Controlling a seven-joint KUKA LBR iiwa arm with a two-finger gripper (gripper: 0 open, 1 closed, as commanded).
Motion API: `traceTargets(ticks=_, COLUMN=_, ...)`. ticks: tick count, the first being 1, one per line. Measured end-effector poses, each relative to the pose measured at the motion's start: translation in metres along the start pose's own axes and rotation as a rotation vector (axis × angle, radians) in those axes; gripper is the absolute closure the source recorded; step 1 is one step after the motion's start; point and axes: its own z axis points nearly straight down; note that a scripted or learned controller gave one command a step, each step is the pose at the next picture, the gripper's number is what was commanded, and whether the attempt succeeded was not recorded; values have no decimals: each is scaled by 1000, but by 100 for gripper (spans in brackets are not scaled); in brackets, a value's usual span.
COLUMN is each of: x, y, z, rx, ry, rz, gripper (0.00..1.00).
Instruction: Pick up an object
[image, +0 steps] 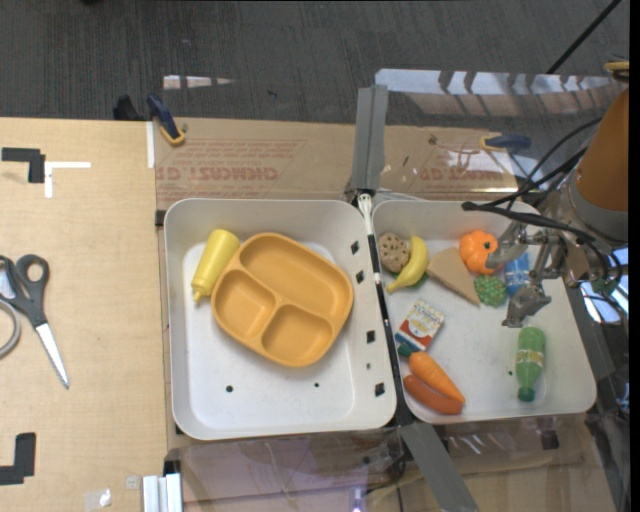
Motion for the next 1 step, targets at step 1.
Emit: traceTargets(ticks=1, x=-51, y=-8, z=134, rx=1, ry=-8, rz=96, gripper=0)
